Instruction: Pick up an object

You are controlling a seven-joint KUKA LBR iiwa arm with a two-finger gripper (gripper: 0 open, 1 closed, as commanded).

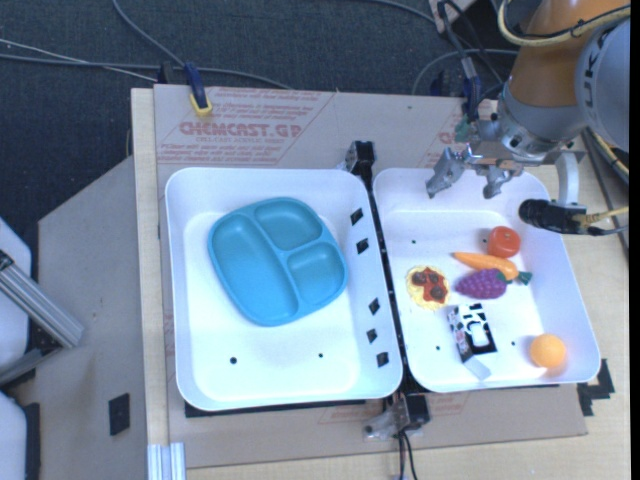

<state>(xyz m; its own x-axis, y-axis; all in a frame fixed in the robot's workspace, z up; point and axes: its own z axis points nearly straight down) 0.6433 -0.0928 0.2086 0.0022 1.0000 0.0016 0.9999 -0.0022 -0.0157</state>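
My gripper (468, 181) hangs over the far edge of the right bin (570, 268), fingers spread apart and open, with nothing between them. Below it in that bin lie a red tomato (505, 240), an orange carrot (484, 262), a purple bunch of grapes (483, 284), a small pizza slice (429, 285), a black-and-white block (472, 332) and an orange ball (547, 351). All of them rest on the bin floor, apart from the gripper.
The left bin (200, 358) holds a blue divided plate (277, 259). A black divider with clips (372, 268) runs between the bins. Cables (250, 8) lie on the dark floor behind the bench. A black attachment (548, 213) juts from the arm.
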